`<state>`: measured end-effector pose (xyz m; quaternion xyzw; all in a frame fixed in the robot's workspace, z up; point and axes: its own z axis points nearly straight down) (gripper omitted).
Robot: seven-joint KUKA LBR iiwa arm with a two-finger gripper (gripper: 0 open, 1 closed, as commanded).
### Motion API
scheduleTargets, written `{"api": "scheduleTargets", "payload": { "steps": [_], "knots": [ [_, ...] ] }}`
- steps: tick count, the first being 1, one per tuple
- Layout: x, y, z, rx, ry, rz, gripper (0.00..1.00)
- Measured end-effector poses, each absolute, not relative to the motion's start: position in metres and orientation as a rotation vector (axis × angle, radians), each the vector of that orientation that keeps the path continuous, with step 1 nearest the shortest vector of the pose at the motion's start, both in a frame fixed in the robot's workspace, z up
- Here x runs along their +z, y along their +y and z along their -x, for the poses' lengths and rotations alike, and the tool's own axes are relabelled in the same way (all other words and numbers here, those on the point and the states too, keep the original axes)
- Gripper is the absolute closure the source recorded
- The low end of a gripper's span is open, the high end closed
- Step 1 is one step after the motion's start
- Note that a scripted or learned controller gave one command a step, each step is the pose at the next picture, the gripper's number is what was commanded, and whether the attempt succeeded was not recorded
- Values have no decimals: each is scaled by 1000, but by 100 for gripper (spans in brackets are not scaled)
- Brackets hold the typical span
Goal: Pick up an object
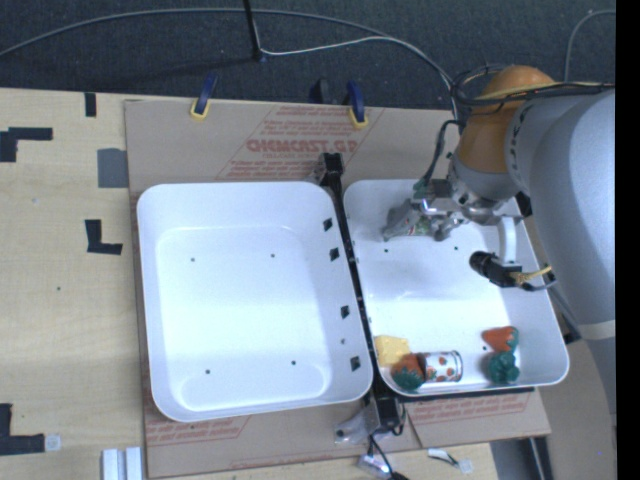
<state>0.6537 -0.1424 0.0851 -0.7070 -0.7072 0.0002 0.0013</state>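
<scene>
Several small objects lie along the near edge of the right bin (470,268): a yellow piece (392,348) in the corner by the divider, a green-and-orange toy (407,373) just beside it, a small can (443,366) on its side with a red-spotted label, and an orange-and-green toy (502,356) toward the right wall. The gripper (398,226) hovers over the far part of the same bin, well apart from all of them, and nothing sits between its fingers; whether the jaws stand apart or together cannot be told from this slant. The left bin (240,298) needs no attention. For a sound pick, select the orange-and-green toy, as it stands clearest of its neighbours. Travel over the bin floor toward the near edge, centre above the toy, then descend straight. The near wall and the can probably limit finger clearance, so align the fingers accordingly.
</scene>
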Motion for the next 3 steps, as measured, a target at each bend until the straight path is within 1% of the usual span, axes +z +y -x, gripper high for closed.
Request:
{"api": "scheduleTargets", "payload": {
  "steps": [1, 2, 3],
  "knots": [
    [86, -162, -612, -2, -2222, 2224, 0],
    [84, -153, -643, 3, -2221, 2219, 0],
    [79, -169, -662, 20, -2209, 2203, 0]
  ]
}}
